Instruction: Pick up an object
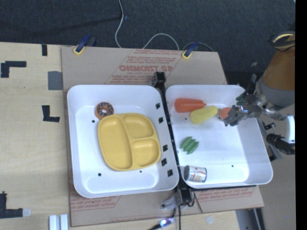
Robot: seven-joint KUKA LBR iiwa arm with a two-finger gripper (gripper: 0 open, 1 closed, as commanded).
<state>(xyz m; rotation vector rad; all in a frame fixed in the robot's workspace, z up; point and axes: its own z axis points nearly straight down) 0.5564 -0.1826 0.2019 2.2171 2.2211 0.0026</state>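
Note:
The right bin (249, 143) holds an orange carrot-like piece (189, 104), a yellow oblong piece (203, 114), a small orange-red piece (224, 112), a green bean-like piece (190, 145) and a silver can (195, 174) lying at the front left corner. My gripper (231, 117) hangs low over the bin's back right part, right beside the small orange-red piece, which its dark tip partly hides. Whether the two touch I cannot tell. Nothing is visibly between the gripper's tips.
The left bin (79, 128) carries a yellow divided plate (128, 141) and a chocolate doughnut (103, 110) behind it. A black divider (165, 128) runs between the bins. The arm's grey body with its orange band (280, 73) stands over the right bin's right rim.

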